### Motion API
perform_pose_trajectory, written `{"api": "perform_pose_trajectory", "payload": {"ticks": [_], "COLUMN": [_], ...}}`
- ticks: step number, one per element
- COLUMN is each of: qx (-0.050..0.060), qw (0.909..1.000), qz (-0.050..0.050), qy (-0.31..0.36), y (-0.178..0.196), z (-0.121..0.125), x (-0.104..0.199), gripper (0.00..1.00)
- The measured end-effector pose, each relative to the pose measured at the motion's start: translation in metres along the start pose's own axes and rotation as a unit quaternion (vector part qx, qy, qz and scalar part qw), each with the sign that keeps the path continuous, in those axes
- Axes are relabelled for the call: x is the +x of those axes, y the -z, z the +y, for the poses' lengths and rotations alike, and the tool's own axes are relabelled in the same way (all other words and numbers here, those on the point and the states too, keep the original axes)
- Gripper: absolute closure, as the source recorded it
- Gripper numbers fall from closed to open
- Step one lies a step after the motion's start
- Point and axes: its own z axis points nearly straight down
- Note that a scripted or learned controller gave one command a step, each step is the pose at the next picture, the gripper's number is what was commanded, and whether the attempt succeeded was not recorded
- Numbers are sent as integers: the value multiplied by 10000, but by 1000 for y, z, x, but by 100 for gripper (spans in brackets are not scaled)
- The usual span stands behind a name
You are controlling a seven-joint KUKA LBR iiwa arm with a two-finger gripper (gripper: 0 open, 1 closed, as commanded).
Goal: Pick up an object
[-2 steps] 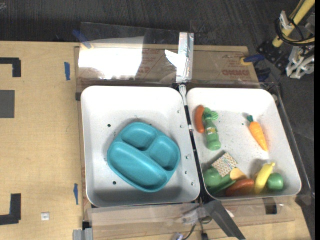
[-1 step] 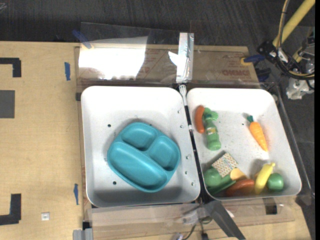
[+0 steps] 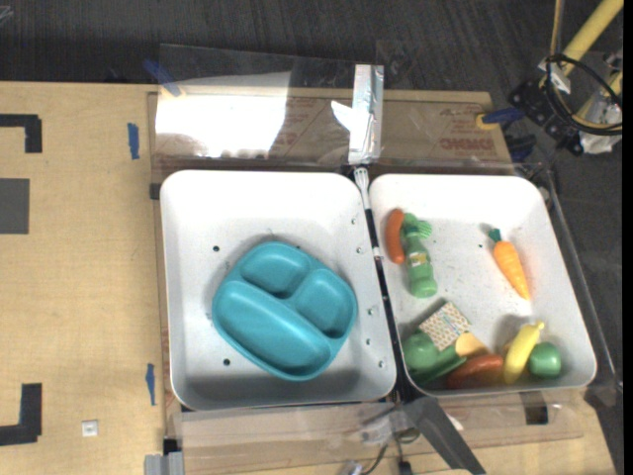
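The right bin (image 3: pixel 465 191) holds several toy foods. An orange carrot (image 3: pixel 510 265) lies at its right side. A green bottle (image 3: pixel 419 258) lies near the left wall, with an orange-red piece (image 3: pixel 395 236) beside it. At the front sit a checkered tan block (image 3: pixel 446 326), a green vegetable (image 3: pixel 425 355), a red piece (image 3: pixel 479 368), a yellow banana (image 3: pixel 522 349) and a green ball (image 3: pixel 545 361). The left bin (image 3: pixel 198 206) holds a teal divided plate (image 3: pixel 285 309).
A clear plastic sheet (image 3: pixel 257 117) and a taped upright strip (image 3: pixel 366 112) stand behind the bins. Cables and a yellow pole (image 3: pixel 593 28) sit at the far right. The wooden bench (image 3: pixel 69 265) stretches to the left.
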Motion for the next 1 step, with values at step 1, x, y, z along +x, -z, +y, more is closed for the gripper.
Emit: {"api": "perform_pose_trajectory", "payload": {"ticks": [1], "qx": [-2], "qw": [9869], "qz": [-5], "qy": [1614], "y": [27], "z": [0], "x": [-1], "gripper": [100]}}
